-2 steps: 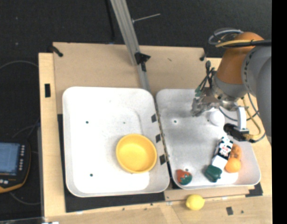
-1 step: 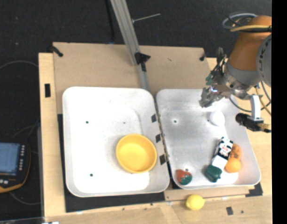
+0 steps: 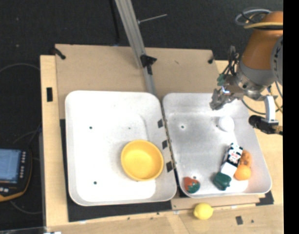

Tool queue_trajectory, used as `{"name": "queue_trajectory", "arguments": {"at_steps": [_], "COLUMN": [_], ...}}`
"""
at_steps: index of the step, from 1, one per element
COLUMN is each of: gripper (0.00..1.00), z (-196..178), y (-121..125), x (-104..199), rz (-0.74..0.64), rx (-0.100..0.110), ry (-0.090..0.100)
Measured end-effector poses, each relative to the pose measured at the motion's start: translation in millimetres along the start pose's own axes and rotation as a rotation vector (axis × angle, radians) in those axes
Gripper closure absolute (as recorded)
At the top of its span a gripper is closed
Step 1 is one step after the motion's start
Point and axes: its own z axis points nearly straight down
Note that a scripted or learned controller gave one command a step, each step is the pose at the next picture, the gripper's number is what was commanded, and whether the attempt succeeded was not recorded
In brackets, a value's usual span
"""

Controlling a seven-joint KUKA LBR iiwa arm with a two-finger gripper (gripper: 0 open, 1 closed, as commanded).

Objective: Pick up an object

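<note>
One fixed camera looks down slantwise on both bins (image 3: 115,145).

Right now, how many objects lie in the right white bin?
5: a white ball near the back, a black-and-white toy, an orange fruit, a green block, a red-green fruit in front.

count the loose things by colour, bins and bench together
yellow: 2, bowl and lemon
white: 1, ball
black and white: 1, cow toy
orange: 1, fruit
green: 1, block
red and green: 1, strawberry
total: 7
</note>
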Motion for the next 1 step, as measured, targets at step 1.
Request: {"name": "queue_trajectory", "arguments": {"at_steps": [1], "gripper": [1.0], "z": [-16.2], "y": [-8.1], "x": [53.9], "rz": [-0.008], "rx": [0.002], "ry": [0.003]}}
